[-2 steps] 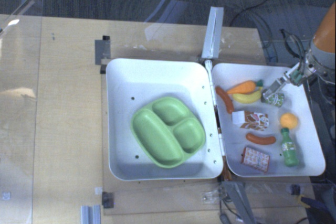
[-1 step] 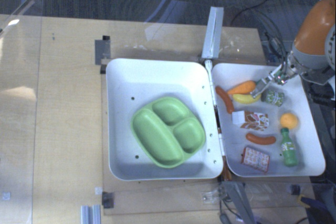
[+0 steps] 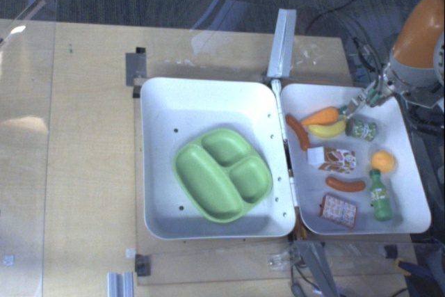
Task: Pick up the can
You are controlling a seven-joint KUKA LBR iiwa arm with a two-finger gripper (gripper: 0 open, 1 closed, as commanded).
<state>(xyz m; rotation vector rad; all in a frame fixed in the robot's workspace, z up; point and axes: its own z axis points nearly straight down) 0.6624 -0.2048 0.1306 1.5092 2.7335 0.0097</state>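
**Gripper above can, right bin**

The can (image 3: 361,129) is lying on its side in the right bin (image 3: 410,219), just right of the banana (image 3: 327,129). The gripper (image 3: 370,98) is hovering just above it; whether it is open or closed, I cannot tell.

I see a green divided plate (image 3: 222,173) lying in the left bin (image 3: 160,101). Right of that plate, in the other bin (image 3: 410,215), lie a carrot (image 3: 321,115), a banana (image 3: 327,129), two sausages (image 3: 297,131), an orange (image 3: 382,162), a green bottle (image 3: 379,196) and two small cartons (image 3: 338,210).
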